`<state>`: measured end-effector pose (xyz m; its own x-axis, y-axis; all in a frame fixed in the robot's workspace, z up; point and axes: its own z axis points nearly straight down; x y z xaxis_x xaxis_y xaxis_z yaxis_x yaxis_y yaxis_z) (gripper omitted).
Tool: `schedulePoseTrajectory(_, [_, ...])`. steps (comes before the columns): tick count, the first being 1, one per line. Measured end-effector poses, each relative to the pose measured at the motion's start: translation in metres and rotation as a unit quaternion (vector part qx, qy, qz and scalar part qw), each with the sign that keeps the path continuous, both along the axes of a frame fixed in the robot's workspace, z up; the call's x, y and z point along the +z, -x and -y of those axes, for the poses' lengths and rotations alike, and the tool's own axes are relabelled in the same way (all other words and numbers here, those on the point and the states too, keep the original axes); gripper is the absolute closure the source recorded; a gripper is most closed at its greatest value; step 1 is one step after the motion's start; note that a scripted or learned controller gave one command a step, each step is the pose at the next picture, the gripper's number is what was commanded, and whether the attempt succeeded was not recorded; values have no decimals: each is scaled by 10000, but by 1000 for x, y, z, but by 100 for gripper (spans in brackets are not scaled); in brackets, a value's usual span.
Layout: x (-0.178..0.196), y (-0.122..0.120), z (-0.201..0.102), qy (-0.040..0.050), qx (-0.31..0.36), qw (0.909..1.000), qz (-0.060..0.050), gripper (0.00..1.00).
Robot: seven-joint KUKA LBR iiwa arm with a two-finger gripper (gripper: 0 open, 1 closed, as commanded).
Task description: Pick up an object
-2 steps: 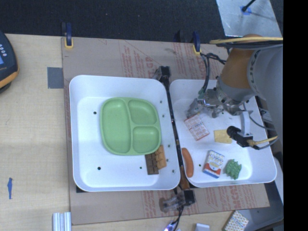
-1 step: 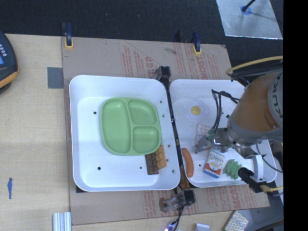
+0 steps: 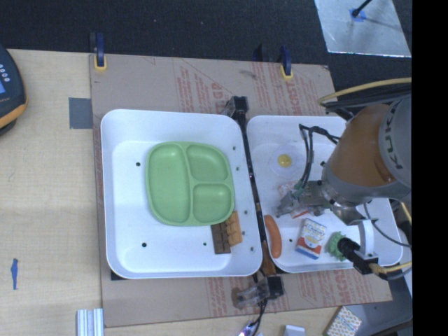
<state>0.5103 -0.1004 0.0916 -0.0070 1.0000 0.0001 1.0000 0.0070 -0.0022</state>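
Nearest the camera, at the bottom edge of the right bin (image 3: 392,261): small carton (image 3: 311,237), white with red and blue print, lying just below the gripper (image 3: 297,203). Judged light, stiff-sided, slightly crushable; best taken across its two narrow flanks, with modest squeeze.

Sausage (image 3: 273,234): orange-red, elongated, lying down and to the left of the gripper, against the bin's left wall. Judged light, smooth, likely to roll or slip; take hold across the middle, at right angles to its length.

Green item (image 3: 337,246): small, rounded, just right of the carton, below and right of the gripper. Detail too small to read.

Yellow disc (image 3: 284,161): flat, above the gripper, apart from it. Judged hard to lift, lying flush on the bin floor.

Gripper: low over the bin's centre, metal fingers at a slant; whether apart or together cannot be told. Nothing seen between them.

Left bin (image 3: 115,187): well left of the gripper. Contains green divided plate (image 3: 189,183) and brown waffle-like block (image 3: 227,233) at the plate's lower right corner.

Tabletop (image 3: 42,208): pale wood, cardboard sheet under both bins.
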Motion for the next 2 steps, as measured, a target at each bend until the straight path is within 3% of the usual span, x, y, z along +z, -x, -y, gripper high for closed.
schedulePoseTrajectory(1, [10,0,2,7,5,10000,-8,100])
schedulePoseTrajectory(2, [106,-45,-44,-4,17,10000,59,100])
